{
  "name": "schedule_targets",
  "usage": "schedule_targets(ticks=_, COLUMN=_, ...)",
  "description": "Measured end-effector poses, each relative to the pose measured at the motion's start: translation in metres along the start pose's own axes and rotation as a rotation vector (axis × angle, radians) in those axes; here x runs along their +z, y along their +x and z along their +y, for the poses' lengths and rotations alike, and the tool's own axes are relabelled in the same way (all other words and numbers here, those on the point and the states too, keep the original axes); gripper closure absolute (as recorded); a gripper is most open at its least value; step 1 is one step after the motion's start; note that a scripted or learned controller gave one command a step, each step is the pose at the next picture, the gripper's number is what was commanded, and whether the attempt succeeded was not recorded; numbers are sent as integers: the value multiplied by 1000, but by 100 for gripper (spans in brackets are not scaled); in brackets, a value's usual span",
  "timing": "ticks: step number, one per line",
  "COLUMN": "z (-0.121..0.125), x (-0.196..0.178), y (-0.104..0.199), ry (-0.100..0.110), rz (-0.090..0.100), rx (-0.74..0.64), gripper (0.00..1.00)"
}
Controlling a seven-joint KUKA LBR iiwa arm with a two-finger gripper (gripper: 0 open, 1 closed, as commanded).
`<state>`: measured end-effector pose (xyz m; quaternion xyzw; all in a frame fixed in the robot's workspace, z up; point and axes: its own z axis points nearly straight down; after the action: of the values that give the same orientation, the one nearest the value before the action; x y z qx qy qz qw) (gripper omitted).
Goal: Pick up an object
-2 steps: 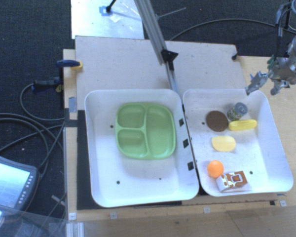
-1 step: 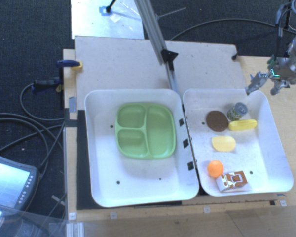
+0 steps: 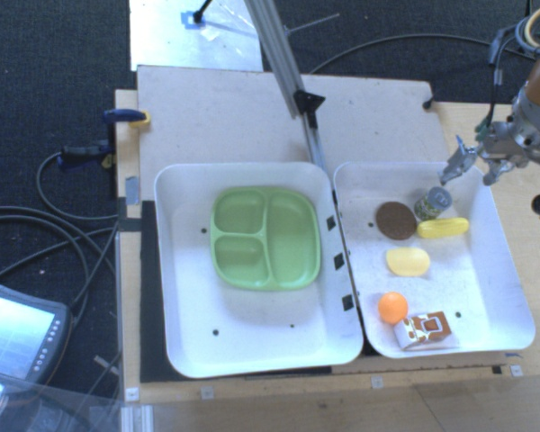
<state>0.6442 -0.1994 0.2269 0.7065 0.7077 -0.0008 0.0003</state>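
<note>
The right bin (image 3: pixel 513 268) is pretty crowded along its far half, while the near left corner and the right side of its floor are bare, so there's room there. The left bin (image 3: pixel 175 268) just has a green divided plate (image 3: pixel 265 238) in the middle. In the right bin: a brown disc (image 3: pixel 396 220), a small grey-green can (image 3: pixel 432 202) touching a yellow banana-shaped thing (image 3: pixel 443 228), a pale yellow lump (image 3: pixel 408 261), an orange ball (image 3: pixel 393 308), and a brown-and-white box (image 3: pixel 426 329) near the front edge. The gripper (image 3: pixel 475 162) hangs above the bin's far right rim, fingers spread open, holding nothing, arm coming in from the right.
</note>
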Motion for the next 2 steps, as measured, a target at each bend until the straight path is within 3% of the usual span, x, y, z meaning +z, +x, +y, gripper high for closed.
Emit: schedule_targets(ticks=2, z=-13, x=105, y=-5, ry=2, rz=1, rx=1, gripper=0)
